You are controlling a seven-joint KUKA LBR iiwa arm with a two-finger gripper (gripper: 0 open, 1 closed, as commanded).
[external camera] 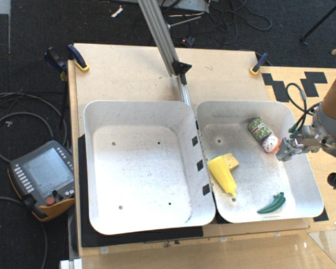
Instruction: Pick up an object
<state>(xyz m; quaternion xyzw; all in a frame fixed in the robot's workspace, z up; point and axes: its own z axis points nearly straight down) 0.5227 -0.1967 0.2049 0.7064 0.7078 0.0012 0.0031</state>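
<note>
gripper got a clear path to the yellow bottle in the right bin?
Probably yes. The gripper sits at the right bin's right side, and the yellow bottle lies near the bin's left wall with bare floor between them. The green-labelled can and the green piece lie off that line.

Setting: robotics laboratory or test cell. Evidence: plywood bench [157,72] at frame centre, clamps [78,58] at its upper corners; two white bins [95,122] side by side; handheld teach pendant [43,175] on dark carpet [22,15], lower left; loose cables [224,10] along the top; aluminium mast [159,29] rising from bench; checkered, probably calibration, pattern [302,83] at upper right.
</note>
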